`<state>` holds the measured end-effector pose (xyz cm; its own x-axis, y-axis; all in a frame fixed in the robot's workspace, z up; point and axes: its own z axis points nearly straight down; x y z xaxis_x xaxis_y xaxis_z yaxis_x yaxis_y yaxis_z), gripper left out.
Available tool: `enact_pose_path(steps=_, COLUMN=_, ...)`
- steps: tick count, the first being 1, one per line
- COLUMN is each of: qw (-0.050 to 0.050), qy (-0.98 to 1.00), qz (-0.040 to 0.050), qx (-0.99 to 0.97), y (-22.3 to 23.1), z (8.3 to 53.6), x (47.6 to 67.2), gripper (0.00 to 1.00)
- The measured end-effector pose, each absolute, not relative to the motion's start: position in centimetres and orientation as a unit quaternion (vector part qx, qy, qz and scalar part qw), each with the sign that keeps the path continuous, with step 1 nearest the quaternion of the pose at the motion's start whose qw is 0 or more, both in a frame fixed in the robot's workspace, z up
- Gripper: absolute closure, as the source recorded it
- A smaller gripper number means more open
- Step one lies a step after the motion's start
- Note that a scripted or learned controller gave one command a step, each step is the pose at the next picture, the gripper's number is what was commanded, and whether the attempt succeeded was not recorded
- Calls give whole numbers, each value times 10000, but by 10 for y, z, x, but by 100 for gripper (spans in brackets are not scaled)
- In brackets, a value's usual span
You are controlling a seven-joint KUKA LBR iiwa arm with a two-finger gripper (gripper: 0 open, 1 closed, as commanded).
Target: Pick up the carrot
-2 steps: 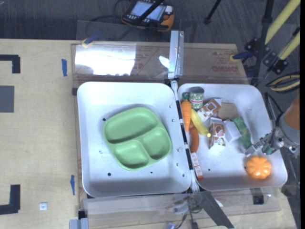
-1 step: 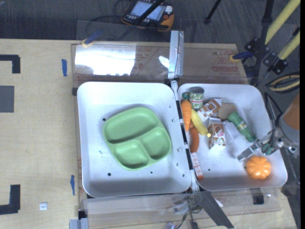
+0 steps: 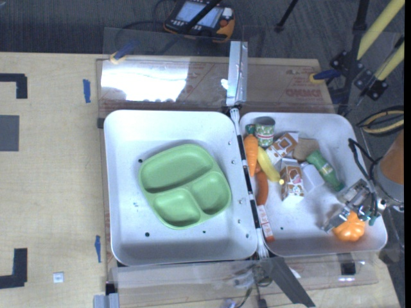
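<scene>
The carrot (image 3: 251,153) is a short orange root lying lengthwise along the left wall of the right bin (image 3: 302,244), beside a yellow banana (image 3: 268,165). My gripper (image 3: 349,212) hangs low over the bin's front right corner, far to the right of the carrot. It sits right above an orange bell pepper (image 3: 350,230) and hides the pepper's top. Nothing of the carrot is near the gripper.
The left bin (image 3: 122,191) holds a green divided plate (image 3: 185,185). The right bin also holds a small can (image 3: 264,132), snack boxes (image 3: 289,172), a green bottle (image 3: 324,167), a reddish sausage (image 3: 261,188) and a red packet (image 3: 266,226).
</scene>
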<state>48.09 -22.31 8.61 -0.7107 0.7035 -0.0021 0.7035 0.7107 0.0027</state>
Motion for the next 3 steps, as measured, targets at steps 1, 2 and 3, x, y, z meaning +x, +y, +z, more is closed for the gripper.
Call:
enact_pose_path(steps=1, qw=47, qy=9244, qz=19, qx=3814, y=-223, z=97, x=483, gripper=100)
enact_pose_path(steps=2, qw=24, qy=8751, qz=3, qx=4839, y=-162, z=192, x=481, gripper=100)
enact_pose_path(steps=3, qw=24, qy=8751, qz=3, qx=4840, y=-162, z=192, x=481, gripper=0)
